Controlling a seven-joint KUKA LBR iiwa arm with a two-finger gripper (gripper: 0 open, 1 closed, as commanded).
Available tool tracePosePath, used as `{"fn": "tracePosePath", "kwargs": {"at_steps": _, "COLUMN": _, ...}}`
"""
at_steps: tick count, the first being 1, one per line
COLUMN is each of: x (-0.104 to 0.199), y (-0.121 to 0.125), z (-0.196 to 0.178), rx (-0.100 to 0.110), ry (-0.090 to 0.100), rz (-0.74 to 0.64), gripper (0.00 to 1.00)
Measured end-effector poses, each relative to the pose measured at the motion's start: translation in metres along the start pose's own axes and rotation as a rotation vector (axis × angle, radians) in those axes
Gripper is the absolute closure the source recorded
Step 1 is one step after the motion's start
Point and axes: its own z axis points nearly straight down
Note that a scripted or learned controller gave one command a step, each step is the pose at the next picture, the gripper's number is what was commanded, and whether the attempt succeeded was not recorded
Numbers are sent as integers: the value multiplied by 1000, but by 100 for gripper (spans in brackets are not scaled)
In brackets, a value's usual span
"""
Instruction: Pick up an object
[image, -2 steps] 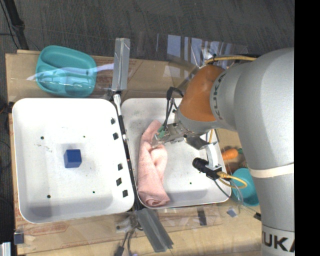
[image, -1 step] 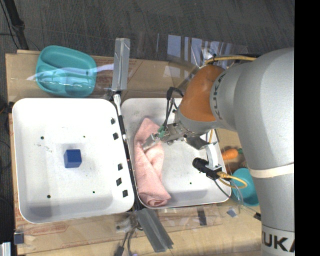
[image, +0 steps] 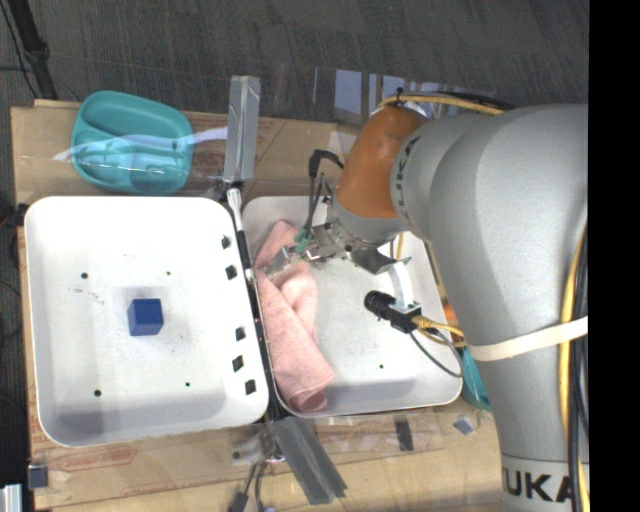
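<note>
A robot lab: a KUKA arm (image: 500, 230) over two white bins (image: 60, 215) on a taped wooden bench (image: 290, 135).

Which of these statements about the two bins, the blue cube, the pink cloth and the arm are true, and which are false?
1. The blue cube lies in the right bin. False: it lies in the left bin.
2. The pink cloth lies in the right bin, along its left wall. True.
3. The gripper is over the upper end of the pink cloth. True.
4. A teal object sits inside the left bin. False: it sits on the bench beyond that bin.
</note>
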Motion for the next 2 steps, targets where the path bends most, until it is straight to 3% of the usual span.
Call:
{"fn": "tracePosePath", "kwargs": {"at_steps": 1, "x": 0, "y": 0, "z": 0, "rx": 0, "ry": 0, "rz": 0, "gripper": 0}}
{"fn": "tracePosePath", "kwargs": {"at_steps": 2, "x": 1, "y": 0, "z": -10, "rx": 1, "ry": 1, "rz": -4, "gripper": 100}}
